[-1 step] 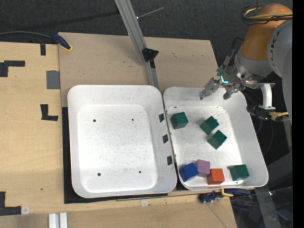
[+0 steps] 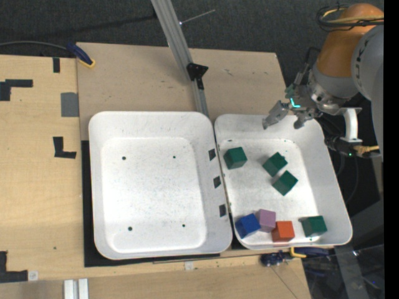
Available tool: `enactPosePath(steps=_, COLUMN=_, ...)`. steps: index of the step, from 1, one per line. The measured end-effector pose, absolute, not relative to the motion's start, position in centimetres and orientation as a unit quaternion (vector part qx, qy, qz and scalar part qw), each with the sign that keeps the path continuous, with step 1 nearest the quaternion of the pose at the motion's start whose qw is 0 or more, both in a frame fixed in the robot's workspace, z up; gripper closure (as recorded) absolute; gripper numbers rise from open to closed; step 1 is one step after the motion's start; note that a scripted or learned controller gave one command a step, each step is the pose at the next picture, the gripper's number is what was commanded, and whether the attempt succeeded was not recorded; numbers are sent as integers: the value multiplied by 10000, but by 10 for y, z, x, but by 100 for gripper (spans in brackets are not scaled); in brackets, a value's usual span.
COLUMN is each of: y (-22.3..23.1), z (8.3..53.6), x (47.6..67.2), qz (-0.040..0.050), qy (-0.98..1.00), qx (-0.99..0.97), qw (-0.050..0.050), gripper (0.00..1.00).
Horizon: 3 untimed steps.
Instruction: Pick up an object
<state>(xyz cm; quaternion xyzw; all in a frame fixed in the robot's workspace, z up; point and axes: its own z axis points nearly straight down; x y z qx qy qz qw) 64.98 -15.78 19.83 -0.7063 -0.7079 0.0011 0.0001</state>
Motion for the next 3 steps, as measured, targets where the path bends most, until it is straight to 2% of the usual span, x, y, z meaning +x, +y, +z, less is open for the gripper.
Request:
enactPosePath(steps=2, y=-147, z=88, x=647, qz=25, qy=-7079, qx=-7063, qw=24, gripper=0)
enactPosePath(steps=3, y=-147, z=102, x=649, qz=11, qy=-7085, qx=-7057, qw=3, gripper=100)
